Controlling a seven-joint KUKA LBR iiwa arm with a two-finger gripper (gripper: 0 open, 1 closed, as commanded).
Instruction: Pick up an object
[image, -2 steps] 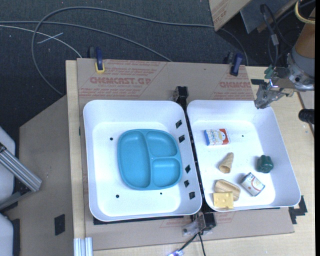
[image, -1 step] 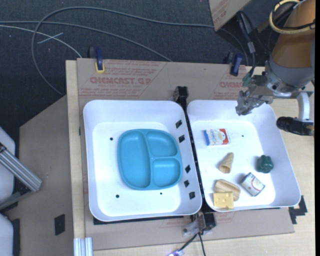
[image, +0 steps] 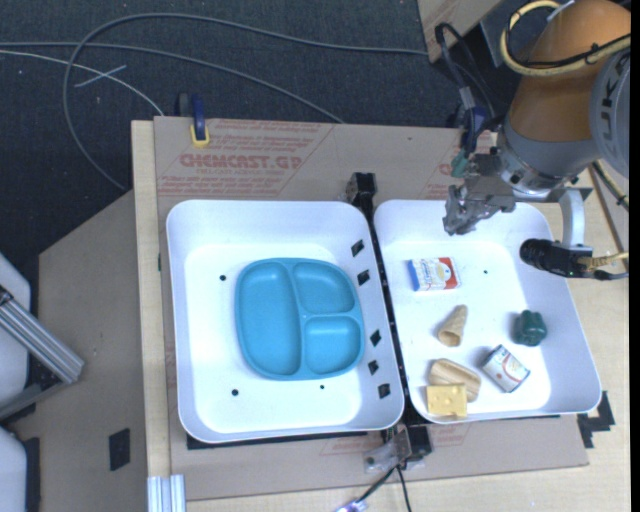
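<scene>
A brown board (image: 300, 150) tops the table, dark carpet (image: 200, 60) at twelve o'clock. End effector (image: 462, 222), grip unclear, hangs above the right bin (image: 570, 340).

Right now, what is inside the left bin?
The left bin holds one blue divided plate, whose three sections look bare. Whatever lies under the plate is covered.
</scene>
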